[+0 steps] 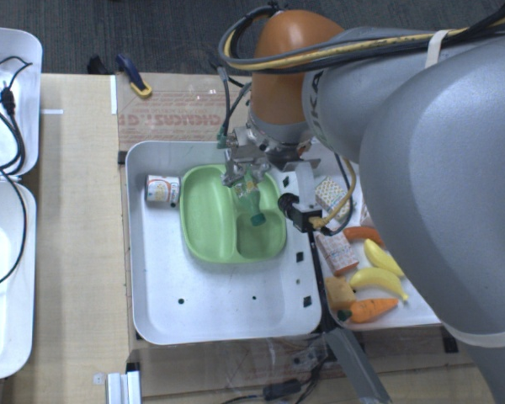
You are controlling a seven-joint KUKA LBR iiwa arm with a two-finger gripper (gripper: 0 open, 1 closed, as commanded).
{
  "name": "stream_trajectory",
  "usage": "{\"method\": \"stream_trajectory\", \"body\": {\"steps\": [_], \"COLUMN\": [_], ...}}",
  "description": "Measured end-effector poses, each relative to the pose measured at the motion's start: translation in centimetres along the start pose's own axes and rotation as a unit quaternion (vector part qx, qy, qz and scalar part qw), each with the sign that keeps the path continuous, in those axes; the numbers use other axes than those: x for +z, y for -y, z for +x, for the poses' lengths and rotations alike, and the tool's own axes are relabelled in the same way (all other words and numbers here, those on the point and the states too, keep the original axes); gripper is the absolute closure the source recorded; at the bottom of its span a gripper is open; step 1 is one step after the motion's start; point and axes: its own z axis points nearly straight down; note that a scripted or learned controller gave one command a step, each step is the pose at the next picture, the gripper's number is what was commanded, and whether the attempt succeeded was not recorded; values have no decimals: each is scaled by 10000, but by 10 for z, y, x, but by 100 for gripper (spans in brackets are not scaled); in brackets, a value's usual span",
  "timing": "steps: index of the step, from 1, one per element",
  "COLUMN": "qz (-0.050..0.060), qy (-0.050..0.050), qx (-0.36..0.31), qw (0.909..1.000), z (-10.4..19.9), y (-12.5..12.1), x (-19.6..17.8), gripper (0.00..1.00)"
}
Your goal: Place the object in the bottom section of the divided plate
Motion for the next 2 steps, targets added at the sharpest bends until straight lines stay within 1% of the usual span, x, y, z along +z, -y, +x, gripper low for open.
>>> {"method": "stream_trajectory", "body": {"steps": [1, 2], "qz": [-18, -17], "qy": [5, 4], "qx": [-882, -881], "qw": [9961, 9961], "z": [57, 57], "y": [11, 11], "x": [-42, -42], "gripper": [100, 0]}}
